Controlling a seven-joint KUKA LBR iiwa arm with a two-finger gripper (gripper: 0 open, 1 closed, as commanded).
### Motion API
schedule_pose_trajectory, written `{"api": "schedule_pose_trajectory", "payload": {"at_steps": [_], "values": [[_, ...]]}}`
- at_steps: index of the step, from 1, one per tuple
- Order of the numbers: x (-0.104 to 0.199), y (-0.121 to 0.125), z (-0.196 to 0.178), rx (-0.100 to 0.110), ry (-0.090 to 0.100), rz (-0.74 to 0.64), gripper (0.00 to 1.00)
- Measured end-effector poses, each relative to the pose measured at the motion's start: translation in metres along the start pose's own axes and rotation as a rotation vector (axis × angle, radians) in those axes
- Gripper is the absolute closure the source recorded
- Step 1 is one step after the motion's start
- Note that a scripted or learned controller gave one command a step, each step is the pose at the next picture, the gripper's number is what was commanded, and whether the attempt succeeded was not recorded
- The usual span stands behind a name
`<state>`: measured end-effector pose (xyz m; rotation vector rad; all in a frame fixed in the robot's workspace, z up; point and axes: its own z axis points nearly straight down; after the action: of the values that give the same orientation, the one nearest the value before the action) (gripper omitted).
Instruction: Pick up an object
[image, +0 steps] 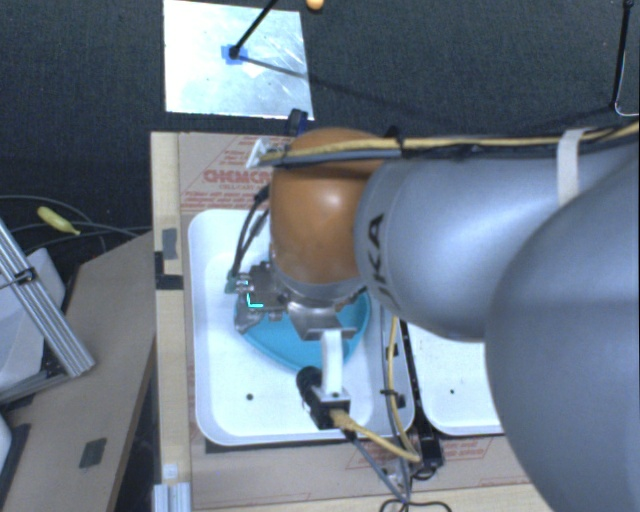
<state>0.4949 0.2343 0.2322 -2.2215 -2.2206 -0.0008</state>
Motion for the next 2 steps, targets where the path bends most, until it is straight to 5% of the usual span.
{"api": "schedule_pose_trajectory", "payload": {"at_steps": [1,2], "values": [[-0.031,-0.006,0.152,-0.011,-0.002,0.001,0.0],[0.003,0.024,0.007,-0.017,0.008,-0.006,0.0]]}}
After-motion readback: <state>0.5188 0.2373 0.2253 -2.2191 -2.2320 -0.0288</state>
